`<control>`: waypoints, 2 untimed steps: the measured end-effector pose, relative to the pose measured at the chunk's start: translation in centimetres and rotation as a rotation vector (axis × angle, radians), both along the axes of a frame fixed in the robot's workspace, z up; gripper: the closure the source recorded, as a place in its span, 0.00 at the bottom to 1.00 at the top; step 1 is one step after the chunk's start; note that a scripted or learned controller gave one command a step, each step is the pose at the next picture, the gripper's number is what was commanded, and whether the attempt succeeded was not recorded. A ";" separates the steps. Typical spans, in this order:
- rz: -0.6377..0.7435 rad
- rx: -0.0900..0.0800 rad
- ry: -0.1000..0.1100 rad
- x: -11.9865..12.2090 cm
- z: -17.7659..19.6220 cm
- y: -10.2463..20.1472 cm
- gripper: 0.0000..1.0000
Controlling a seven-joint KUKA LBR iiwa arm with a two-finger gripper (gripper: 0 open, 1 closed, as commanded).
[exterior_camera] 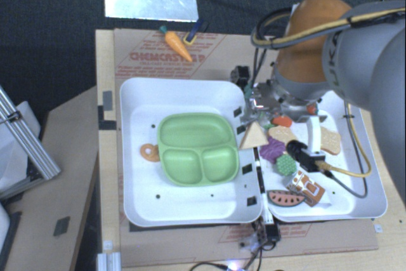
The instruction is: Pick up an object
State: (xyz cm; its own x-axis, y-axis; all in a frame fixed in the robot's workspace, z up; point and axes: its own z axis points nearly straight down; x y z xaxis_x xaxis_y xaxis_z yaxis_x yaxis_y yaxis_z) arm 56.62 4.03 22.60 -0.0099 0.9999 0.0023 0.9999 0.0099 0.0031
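Observation:
My gripper hangs low over the far left corner of the right bin, by the divider between the two bins. Just in front of it lies a pale cheese wedge. Close by are a red tomato piece, a beige slice, purple grapes and a green knobbly piece. Nearer the front lie a watermelon slice and a brown and white piece. A cracker and a white bar sit to the right, under the arm.
The left bin holds a green divided plate and a small orange ring at the plate's left. An orange carrot lies on the cardboard behind the bins. A metal frame stands at the far left.

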 end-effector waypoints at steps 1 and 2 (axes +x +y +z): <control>0.000 0.000 0.002 0.8 -1.2 5.2 1.00; -0.004 -0.001 0.000 1.5 0.8 5.2 1.00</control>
